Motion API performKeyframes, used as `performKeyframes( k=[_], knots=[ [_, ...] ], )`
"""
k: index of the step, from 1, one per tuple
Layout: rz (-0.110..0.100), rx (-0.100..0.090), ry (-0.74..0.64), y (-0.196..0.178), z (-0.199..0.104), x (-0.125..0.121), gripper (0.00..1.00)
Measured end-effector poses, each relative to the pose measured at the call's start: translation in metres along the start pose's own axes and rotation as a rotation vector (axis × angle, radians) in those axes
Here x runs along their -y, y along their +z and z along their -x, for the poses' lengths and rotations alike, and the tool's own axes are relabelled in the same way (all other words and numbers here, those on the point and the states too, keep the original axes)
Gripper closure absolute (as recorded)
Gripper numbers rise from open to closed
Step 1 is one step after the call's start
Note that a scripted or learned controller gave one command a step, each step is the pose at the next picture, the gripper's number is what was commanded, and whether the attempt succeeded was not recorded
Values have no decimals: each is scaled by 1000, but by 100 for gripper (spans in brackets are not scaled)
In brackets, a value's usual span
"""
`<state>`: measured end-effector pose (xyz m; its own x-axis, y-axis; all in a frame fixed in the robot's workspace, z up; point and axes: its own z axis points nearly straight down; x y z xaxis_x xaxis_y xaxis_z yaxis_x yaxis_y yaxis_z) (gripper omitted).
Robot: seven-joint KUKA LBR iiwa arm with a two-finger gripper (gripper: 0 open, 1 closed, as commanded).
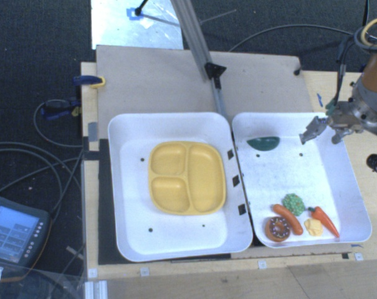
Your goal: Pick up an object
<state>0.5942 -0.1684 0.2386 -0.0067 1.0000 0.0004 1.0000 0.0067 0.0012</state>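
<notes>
My claw (325, 131) hangs spread wide over the right bin's (353, 185) far edge, its 2 fingers gripping nothing. A dark green bowl (263, 143) lies nearby. Hot dog (288, 218), broccoli (293, 203), carrot (324, 221) and donut (278, 229) cluster at the near corner.

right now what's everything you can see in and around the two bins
left bin: 1, white, left half of bench
divided plate: 1, yellow, middle of left bin
right bin: 1, white, beside left bin
bowl-shaped piece: 1, dark green, far end of right bin
toy hot dog: 1, red-orange, near end of right bin
toy broccoli: 1, green, near end
toy donut: 1, brown, near corner
toy carrot: 1, orange, near right
small yellow piece: 1, beside carrot
gripper: 1, grey, over right bin's far right, fingers apart, holding nothing
</notes>
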Motion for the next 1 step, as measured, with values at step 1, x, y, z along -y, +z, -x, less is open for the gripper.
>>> performKeyframes(
  k=[1],
  knots=[
    [0,0,0,0,0,0,0]
  ],
)
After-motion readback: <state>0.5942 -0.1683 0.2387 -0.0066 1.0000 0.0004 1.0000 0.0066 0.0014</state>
